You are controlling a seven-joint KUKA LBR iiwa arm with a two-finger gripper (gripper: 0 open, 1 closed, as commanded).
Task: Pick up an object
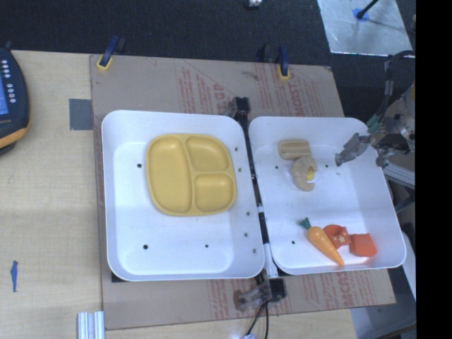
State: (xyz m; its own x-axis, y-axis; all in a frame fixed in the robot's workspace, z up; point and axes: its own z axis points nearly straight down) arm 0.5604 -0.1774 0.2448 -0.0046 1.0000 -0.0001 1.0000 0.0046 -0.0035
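Note:
The right bin [367,189] holds a tan bread-like piece [294,149] near its back, with a beige lump with a yellow spot [304,173] just in front of it. An orange carrot [324,243] and a red toy piece [351,241] lie at the bin's front right. My gripper [361,157] hangs over the bin's back right corner, to the right of the beige lump and apart from it. Its fingers [349,150] are spread open with nothing between them.
The left bin [123,210] holds a yellow divided plate [191,174]. A black and orange handheld device [10,97] lies at the bench's left edge. Clamps [282,66] pin the cardboard sheet under the bins at the back.

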